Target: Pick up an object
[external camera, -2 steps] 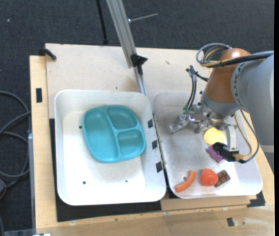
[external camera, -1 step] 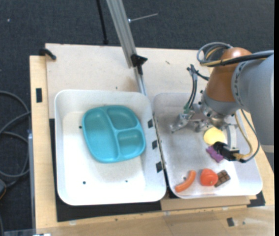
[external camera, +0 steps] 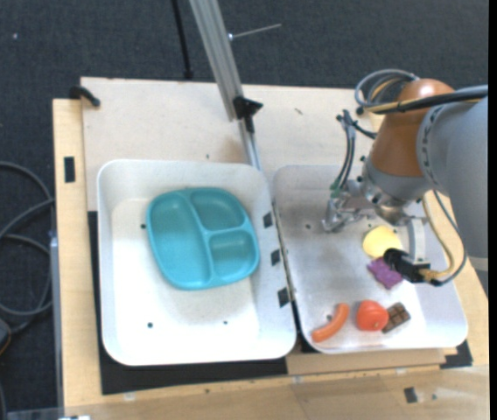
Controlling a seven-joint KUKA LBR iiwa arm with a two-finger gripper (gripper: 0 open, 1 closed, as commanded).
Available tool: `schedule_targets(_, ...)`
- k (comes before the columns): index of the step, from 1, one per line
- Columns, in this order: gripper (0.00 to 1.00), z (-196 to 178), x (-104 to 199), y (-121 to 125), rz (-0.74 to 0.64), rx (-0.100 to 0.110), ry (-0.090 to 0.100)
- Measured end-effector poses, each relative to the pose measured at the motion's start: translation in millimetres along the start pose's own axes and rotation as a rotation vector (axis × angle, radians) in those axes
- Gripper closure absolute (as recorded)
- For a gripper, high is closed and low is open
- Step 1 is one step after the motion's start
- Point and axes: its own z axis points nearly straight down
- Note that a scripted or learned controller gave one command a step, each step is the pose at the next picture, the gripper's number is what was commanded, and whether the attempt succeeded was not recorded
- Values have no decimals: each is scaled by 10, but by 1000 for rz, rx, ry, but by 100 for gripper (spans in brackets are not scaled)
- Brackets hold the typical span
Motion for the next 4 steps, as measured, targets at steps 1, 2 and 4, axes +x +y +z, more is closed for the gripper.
schedule_targets(1,100,-565,19,-79,0,-2,-1)
schedule_targets(2,100,-1112,2,-62,-8,-4,-2)
schedule_targets(4,100,-1196,770,-377,-11,2,1)
